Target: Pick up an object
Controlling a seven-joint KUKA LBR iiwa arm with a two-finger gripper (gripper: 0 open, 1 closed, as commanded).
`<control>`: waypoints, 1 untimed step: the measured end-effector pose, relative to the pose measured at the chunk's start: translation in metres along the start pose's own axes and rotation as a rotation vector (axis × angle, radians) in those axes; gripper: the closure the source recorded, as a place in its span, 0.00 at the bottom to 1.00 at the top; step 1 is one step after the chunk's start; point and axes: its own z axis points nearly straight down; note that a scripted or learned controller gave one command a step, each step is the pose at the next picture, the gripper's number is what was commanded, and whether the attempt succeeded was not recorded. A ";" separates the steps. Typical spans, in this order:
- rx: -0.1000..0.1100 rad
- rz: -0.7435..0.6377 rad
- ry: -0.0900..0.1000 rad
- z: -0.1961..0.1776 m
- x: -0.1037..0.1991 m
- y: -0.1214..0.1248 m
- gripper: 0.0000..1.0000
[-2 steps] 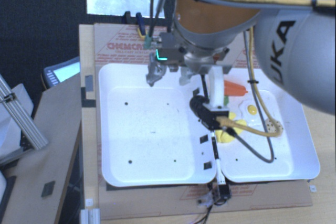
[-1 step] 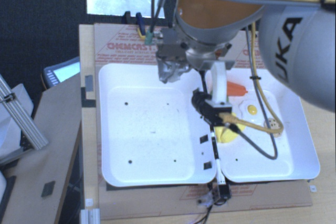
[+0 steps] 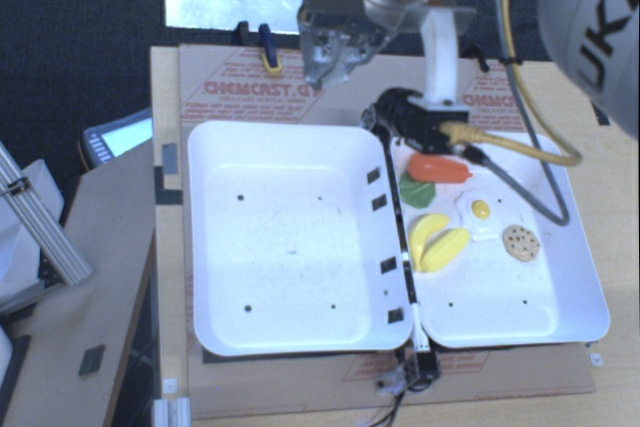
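Gripper (image 3: pixel 325 65) hovers high over the back edge of the left bin (image 3: pixel 215 245), nothing between its fingers, and whether they are spread or closed I cannot tell from this angle. Candidates sit in the right bin (image 3: pixel 520 315): a carrot (image 3: pixel 440 169) on a green leaf (image 3: pixel 418 192), a banana (image 3: pixel 437 243), a fried egg (image 3: pixel 477 212), a cookie (image 3: pixel 520 242). They look like toy food, so probably light, stiff, a bit slick. The banana seems the best bet: pinch across its narrow middle. Egg and cookie lie flat, hard to get under. Readable print: "CHEMCAST" on the board (image 3: pixel 235 87) behind the bins, and "UK" on the arm (image 3: pixel 600 15).
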 end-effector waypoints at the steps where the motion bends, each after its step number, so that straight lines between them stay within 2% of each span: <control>1: 0.020 0.000 -0.008 0.082 -0.001 -0.041 1.00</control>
